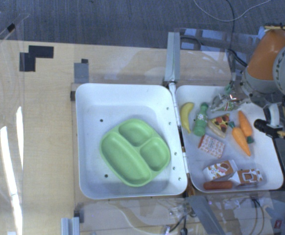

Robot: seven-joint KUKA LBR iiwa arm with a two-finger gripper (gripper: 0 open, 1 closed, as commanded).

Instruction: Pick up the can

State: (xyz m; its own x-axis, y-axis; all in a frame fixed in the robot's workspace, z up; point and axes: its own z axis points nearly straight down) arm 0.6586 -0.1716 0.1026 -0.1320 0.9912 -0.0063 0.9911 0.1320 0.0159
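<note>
Claw (226, 98) low over back of right bin (274, 180), finger state unclear, can't tell if gripping anything. No clear can among items; can't tell which it is. Nearby: banana (186, 115), green bottle (200, 121), pizza slice (220, 124), two carrots (242, 133). Left bin (88, 131) holds green divided plate (135, 152).

Bright, soft-focus, glare streaks at left

green plate (135, 152), white bins (88, 131), orange carrots (241, 140)
</note>
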